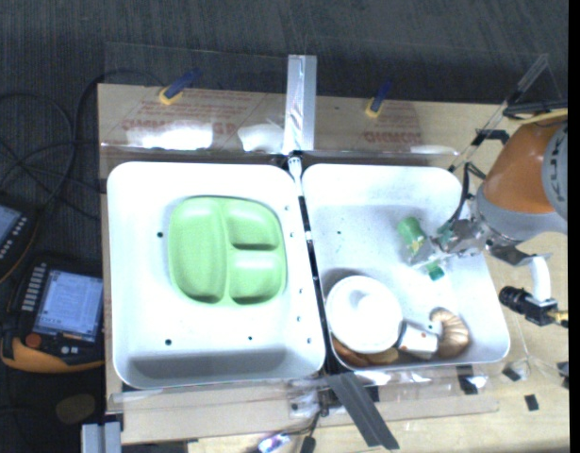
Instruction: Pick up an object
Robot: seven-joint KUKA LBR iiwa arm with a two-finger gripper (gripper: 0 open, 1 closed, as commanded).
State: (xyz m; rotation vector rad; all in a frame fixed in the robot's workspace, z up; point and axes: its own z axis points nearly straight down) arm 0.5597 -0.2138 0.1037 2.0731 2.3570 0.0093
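Dark carpet surrounds the bench. Near the right bin's (313,253) right wall, the gripper (444,243) hangs beside a small green object (411,232); its grip state is unclear. Centre over it before closing.

The arm (527,173) enters from three o'clock, orange band uppermost, its wrist bent toward nine o'clock with the gripper (452,238) low at its end.
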